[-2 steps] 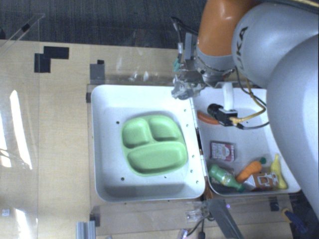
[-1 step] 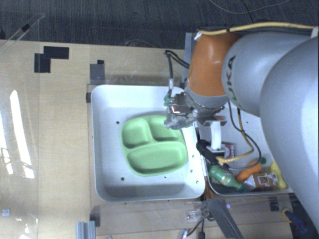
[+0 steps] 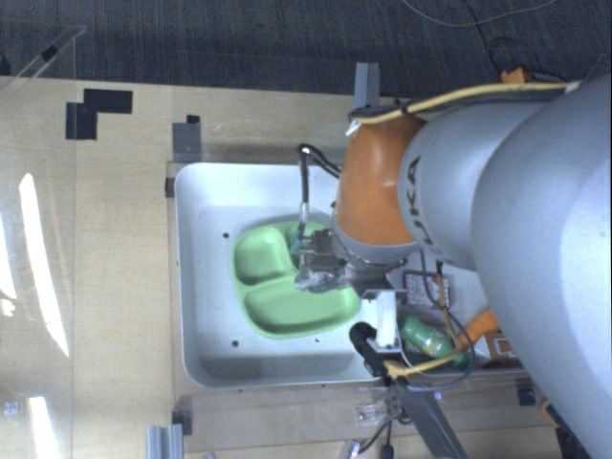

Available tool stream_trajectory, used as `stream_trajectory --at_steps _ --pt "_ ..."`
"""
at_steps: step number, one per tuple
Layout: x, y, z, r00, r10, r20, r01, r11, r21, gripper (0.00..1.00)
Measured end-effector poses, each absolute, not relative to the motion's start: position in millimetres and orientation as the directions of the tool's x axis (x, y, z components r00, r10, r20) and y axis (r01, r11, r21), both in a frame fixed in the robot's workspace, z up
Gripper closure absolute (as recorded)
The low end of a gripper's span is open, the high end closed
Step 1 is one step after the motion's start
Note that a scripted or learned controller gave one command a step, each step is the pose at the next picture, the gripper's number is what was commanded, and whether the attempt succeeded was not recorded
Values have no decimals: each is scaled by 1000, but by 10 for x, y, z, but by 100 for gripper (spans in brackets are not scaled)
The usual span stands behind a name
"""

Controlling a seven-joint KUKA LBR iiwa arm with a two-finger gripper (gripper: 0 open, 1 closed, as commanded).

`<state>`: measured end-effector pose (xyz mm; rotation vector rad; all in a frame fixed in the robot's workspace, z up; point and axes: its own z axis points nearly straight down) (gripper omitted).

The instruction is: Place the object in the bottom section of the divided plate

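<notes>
One green divided plate [image 3: 287, 290] in left white bin [image 3: 196, 285], long axis left-right, claw [image 3: 314, 261] over its right rim, grip state unclear, one green bottle [image 3: 426, 337] at right.

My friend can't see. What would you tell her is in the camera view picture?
A big grey robot arm with an orange band reaches in from the right, its gripper over a green divided plate. The plate lies in a shallow white bin on a wooden bench. Beside the arm, lower right, lies a small green bottle.
</notes>
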<state>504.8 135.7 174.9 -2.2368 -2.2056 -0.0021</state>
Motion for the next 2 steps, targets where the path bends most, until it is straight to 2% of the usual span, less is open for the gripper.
stream_trajectory --at_steps 1,2 --pt "4876 644 2256 63 998 1 998 -63 4 100" --pt "4876 644 2256 63 998 1 998 -63 4 0"
